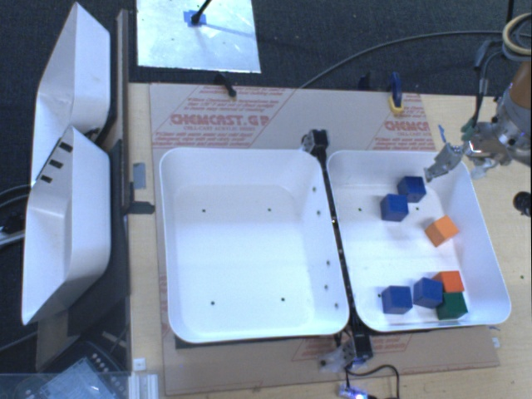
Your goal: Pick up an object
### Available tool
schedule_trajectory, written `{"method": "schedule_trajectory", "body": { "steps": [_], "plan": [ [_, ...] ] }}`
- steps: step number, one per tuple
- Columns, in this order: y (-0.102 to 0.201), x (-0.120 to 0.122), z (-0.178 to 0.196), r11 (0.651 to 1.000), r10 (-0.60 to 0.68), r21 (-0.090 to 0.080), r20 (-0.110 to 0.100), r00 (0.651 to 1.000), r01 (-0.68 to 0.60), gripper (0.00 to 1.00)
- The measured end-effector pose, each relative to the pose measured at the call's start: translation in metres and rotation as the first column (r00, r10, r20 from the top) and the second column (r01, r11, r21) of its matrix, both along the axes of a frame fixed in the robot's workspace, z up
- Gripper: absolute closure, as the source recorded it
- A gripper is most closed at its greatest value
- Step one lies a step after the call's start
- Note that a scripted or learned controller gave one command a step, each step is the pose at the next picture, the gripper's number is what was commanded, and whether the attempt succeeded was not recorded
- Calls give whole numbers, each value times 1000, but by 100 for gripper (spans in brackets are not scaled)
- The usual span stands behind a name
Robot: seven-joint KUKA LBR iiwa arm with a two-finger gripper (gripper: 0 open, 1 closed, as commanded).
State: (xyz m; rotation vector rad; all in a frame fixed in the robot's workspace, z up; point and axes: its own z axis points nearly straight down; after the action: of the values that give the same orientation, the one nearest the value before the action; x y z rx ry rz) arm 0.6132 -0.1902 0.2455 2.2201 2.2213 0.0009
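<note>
The right bin (486, 248) holds several small cubes. Two blue cubes (411, 188) (394, 207) lie side by side near its far end, and an orange cube (441, 230) sits alone by the right wall. A cluster rests at the near right corner: two blue cubes (396, 298) (428, 292), an orange one (451, 281) and a green one (452, 306). My gripper (439, 165) hangs over the bin's far right rim, just up and right of the farthest blue cube. Nothing is seen held in it.
The left bin (179, 223) stands beside the right one, with a black divider strip (337, 239) between them. Spare white bins (66, 165) lean at the far left. A metal plate (198, 23) lies beyond the bench. A clamp (396, 98) sits at the back edge.
</note>
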Motion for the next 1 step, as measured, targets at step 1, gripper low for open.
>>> {"method": "schedule_trajectory", "body": {
  "steps": [1],
  "plan": [
    [-23,-3,-141,1000,0,-3,10,1000,0,0]
  ]
}}
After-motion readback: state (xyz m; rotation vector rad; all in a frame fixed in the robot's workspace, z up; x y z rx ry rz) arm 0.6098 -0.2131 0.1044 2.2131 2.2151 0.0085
